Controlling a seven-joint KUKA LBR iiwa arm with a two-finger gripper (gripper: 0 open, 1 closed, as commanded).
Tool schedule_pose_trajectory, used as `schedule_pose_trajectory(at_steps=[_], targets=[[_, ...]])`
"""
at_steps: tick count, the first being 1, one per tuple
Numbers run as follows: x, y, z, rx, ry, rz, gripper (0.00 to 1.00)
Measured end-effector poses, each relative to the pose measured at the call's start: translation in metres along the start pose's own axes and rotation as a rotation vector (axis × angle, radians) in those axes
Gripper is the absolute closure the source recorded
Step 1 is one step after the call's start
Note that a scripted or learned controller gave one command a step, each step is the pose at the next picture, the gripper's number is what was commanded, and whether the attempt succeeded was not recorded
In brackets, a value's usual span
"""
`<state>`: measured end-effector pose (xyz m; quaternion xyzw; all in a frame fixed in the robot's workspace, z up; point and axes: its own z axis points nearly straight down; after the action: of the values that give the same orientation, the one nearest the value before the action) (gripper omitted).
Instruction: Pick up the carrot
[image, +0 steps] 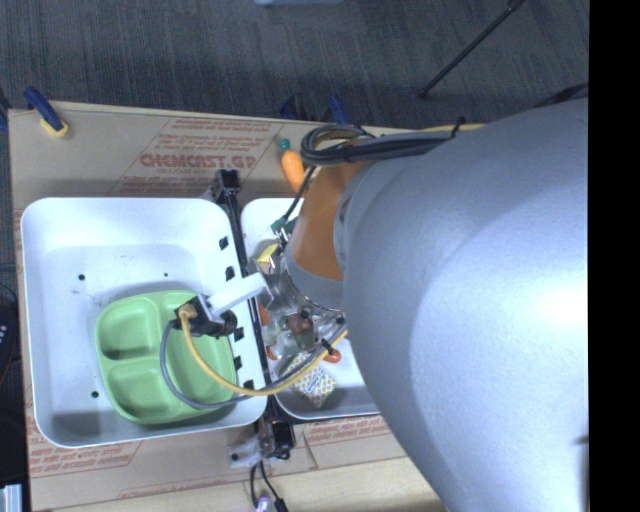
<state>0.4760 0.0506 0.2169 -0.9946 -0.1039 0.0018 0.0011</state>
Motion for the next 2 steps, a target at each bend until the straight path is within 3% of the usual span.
schedule_pose_trajectory(at_steps=[1, 2], targets=[[0.023, -0.11, -0.022, -0.001, -0.001, 0.0, 1.0], [0.037, -0.14, -0.067, -0.002, 0.0, 0.002, 1.0]])
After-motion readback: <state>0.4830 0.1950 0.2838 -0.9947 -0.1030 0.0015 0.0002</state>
